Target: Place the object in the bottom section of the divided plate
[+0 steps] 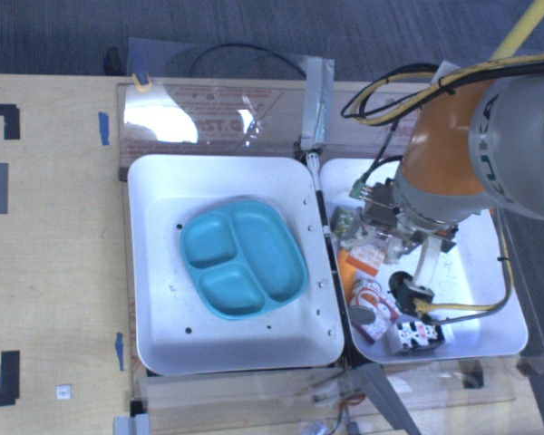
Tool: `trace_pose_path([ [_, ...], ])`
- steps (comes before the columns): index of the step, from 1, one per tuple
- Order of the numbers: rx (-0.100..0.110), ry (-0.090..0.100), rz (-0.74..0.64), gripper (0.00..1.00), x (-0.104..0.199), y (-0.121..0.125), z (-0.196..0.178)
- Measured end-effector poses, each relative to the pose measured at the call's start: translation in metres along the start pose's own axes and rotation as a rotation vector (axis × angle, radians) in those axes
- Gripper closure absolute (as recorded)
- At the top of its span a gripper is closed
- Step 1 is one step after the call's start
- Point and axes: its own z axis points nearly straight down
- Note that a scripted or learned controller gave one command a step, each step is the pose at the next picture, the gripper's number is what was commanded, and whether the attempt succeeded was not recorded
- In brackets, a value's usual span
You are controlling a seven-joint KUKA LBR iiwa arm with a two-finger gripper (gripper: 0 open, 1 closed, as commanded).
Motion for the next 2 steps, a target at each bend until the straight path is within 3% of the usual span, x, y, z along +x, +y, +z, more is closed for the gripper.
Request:
trace_pose_path([
  [1, -0.003, -0.001, 0.183, 1.0, 0.077, 0.021, 0.006],
  [2, -0.004, 0.001, 0.063, 1.0, 0.15, -0.021, -0.011],
])
